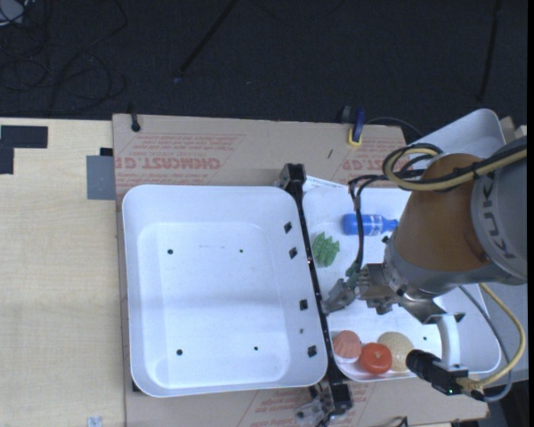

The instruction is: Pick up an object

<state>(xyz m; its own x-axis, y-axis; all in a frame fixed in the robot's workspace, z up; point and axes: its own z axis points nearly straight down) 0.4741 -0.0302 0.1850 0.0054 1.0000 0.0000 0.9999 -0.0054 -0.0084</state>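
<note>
Green object (325,248) lies beside blue bottle (368,225); tool (343,294) nearby, grip state unclear.

Red print on cardboard sheet (215,156) under the bins, upside down from this view: "CHEMCAST GP", repeated partly further right. On arm (503,229) housing: "KU", rest cut off.

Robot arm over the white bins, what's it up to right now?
The arm is reaching into the right bin from the right, its gripper low near the divider. Around it lie a green leafy piece, a blue item, and near the front edge a red tomato-like ball between a pinkish piece and a tan one. Nothing visibly sits between the fingers. The left bin sits alongside.
</note>
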